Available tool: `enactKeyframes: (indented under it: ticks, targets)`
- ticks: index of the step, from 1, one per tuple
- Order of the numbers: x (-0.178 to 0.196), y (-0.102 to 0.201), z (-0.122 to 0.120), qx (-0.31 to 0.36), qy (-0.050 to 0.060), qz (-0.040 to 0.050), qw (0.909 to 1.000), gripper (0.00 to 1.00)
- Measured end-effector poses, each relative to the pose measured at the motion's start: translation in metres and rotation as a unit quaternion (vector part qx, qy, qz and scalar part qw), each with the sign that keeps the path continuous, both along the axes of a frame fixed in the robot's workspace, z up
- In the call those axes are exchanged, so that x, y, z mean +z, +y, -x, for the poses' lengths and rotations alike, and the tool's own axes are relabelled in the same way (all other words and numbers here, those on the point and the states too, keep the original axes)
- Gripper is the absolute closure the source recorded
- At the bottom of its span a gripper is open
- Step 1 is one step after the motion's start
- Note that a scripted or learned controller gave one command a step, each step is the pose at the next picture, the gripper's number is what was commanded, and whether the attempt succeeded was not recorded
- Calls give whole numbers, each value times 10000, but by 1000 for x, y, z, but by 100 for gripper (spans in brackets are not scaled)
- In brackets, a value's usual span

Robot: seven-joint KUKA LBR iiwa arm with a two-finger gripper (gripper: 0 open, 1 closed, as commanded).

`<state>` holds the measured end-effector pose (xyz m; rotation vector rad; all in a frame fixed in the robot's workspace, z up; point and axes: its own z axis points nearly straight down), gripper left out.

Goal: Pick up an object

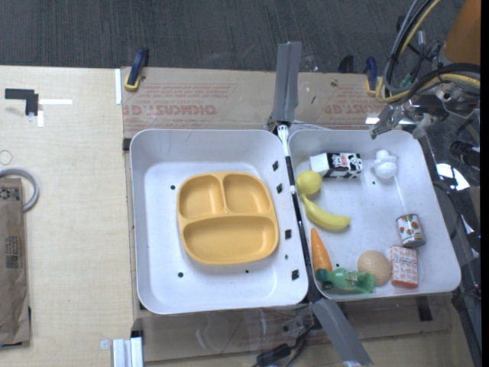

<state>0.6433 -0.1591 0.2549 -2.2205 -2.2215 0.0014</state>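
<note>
Can't tell what the jaws are doing, arm (447, 90) sits far-right of the right bin (439, 205), nearest the white ball (384, 167).

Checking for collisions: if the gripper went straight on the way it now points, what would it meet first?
Probably bare floor at the back of the right bin, since the gripper hangs over that corner. The white object lies nearest. Depth is unclear.
</note>
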Motion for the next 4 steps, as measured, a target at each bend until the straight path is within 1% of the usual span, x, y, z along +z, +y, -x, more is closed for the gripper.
enactKeyframes:
  ticks: [1,2,3,4]
  targets:
    - [-109,27,-15,1209,-3,6,9927,0]
    - [-69,20,96,1921,-2,2,9814,0]
    - [-162,35,92,3453,-8,3,9385,0]
    - [-162,53,55,4728,-21,11,8812,0]
